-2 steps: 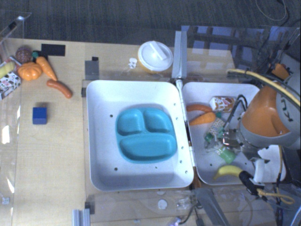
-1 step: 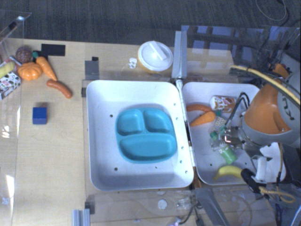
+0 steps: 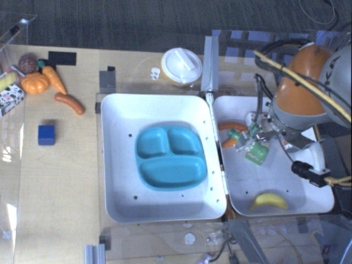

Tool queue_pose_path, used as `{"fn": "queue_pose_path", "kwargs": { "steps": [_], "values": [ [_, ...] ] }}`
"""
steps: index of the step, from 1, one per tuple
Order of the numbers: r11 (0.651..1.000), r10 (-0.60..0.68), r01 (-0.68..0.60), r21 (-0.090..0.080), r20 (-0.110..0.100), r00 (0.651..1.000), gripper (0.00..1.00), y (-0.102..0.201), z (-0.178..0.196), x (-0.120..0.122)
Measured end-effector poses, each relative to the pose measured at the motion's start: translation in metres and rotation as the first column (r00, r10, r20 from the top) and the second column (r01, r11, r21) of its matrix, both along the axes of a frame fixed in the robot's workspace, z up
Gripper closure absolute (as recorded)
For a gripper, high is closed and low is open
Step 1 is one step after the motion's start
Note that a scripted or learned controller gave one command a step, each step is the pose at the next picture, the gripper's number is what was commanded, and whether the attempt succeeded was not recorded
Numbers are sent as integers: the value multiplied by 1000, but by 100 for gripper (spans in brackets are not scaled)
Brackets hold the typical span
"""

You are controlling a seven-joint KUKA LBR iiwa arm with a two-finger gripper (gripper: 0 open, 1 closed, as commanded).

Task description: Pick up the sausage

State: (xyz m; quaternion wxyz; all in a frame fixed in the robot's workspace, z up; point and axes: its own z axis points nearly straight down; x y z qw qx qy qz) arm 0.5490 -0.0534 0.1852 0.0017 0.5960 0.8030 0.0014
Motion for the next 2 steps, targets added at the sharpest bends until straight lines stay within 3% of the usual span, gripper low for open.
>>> {"fn": "queue_pose_path", "kwargs": {
  "steps": [1, 2],
  "values": [
    [953, 304, -304, -2, 0, 953, 100, -55, -46, 60],
    [953, 304, -304, -2, 1, 953, 0, -55, -46, 60]
  ]
}}
